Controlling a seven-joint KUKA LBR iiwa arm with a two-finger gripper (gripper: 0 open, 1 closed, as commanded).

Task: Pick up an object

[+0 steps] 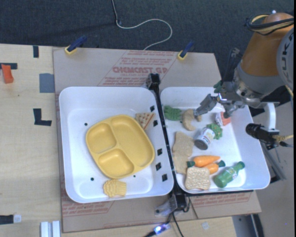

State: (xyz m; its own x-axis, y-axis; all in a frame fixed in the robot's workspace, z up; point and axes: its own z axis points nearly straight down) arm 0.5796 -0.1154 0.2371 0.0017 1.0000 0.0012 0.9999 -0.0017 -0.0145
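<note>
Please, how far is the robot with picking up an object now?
Done: the gripper is over the right bin, near the beige piece. In hand: nothing visible between its fingers. Left: the grasp and lift; the carrot, green bottle and can all lie in the bin.

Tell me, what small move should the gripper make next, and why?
Probably lower the two-finger gripper a little toward the small beige mushroom-shaped toy just beside it in the right white bin. Its fingers look open and hold nothing.
</note>
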